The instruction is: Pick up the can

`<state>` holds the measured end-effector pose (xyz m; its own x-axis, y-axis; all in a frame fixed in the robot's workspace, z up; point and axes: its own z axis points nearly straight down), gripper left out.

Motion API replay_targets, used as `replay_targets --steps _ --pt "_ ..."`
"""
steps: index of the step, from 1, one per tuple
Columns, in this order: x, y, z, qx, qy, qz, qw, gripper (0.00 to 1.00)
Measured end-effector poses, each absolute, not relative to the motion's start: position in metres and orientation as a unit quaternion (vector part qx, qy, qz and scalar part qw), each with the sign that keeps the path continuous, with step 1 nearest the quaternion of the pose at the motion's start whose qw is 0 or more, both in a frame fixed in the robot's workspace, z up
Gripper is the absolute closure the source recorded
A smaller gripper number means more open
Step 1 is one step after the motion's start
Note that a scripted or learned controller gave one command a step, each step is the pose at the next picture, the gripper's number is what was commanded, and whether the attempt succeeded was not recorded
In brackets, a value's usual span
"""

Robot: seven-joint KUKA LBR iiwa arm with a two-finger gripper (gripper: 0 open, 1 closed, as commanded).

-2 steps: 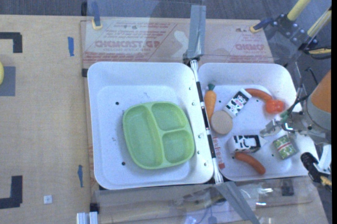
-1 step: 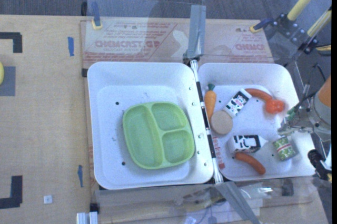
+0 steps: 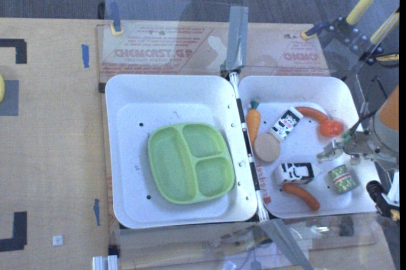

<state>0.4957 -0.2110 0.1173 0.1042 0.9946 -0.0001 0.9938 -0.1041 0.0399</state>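
Note:
The can (image 3: 342, 179) is short, with a green and white label, and lies near the front right corner of the right bin (image 3: 298, 86). My gripper (image 3: 338, 151) hangs just above and slightly behind the can, at the bin's right side, on the arm coming in from the right. Nothing shows in the gripper's grasp, and the can rests on the bin floor.
The right bin also holds a carrot (image 3: 253, 125), a beige round piece (image 3: 267, 148), two black-and-white cartons (image 3: 286, 123) (image 3: 297, 172), a red pepper (image 3: 321, 123) and a sausage (image 3: 301, 196). A green divided plate (image 3: 190, 161) lies in the left bin (image 3: 127, 135).

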Motion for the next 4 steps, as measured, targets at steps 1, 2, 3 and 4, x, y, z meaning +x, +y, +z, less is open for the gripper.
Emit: replay_targets --steps 1,2,3,4 --pt "0.493 -0.211 0.103 0.725 0.689 0.0124 0.009 0.00" --pt "0.494 -0.221 0.119 0.728 0.685 0.0096 0.023 1.00" --pt "0.495 -0.212 0.118 0.724 0.689 0.0127 0.015 0.00" --pt "0.495 -0.210 0.104 0.746 0.666 0.0152 0.011 0.00"
